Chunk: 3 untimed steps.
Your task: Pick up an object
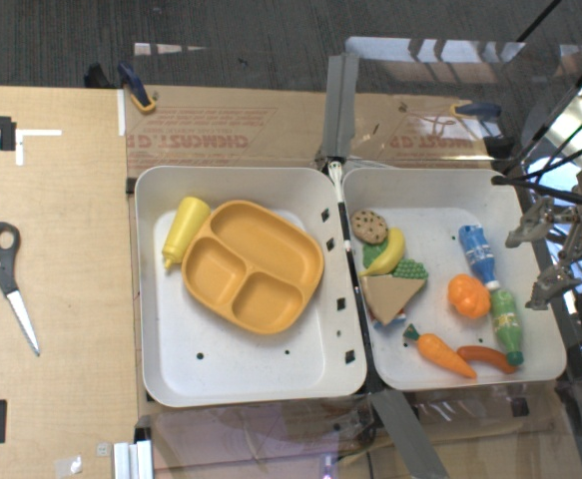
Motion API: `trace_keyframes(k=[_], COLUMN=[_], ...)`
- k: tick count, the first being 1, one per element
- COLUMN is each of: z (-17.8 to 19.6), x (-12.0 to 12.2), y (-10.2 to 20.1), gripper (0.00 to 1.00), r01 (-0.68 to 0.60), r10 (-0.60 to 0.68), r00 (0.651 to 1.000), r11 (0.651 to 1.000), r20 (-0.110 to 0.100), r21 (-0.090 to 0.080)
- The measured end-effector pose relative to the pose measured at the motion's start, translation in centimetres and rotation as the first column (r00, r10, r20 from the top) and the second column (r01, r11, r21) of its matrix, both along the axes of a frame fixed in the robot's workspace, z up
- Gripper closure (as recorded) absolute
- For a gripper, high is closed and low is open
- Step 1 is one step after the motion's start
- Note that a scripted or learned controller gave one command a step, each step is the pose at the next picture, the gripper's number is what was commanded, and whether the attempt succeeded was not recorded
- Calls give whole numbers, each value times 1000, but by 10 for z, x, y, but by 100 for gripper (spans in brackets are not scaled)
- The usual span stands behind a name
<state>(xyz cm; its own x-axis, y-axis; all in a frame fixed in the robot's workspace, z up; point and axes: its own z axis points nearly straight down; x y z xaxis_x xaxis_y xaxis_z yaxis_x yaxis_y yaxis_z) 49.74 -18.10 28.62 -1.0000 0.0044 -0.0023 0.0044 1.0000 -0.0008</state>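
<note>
Lying flat on the tabletop, scissors sit far left, out of play. The left bin holds a bottle leaning on a tray. The right bin has toys to pick, spread apart for easy grabbing: cookie, banana, carrot, orange. The arm hangs at its right rim; whether the jaws are wide or narrow cannot be told.

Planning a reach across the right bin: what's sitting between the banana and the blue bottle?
In the camera view, bare white bin floor lies between the banana and the blue bottle; the orange sits lower.
</note>
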Motion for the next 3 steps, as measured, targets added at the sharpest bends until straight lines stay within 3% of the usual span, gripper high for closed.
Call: trace_keyframes(k=[1, 2, 3], z=[-118, -194, -192], x=[25, 30, 59], y=[-12, -4, -41], gripper=[0, 0, 0], r01=[-104, -42, -165], r10=[104, 42, 165], r00=[995, 999, 986], r11=[995, 999, 986], r20=[-1, 1, 5], r21=[1, 0, -3])
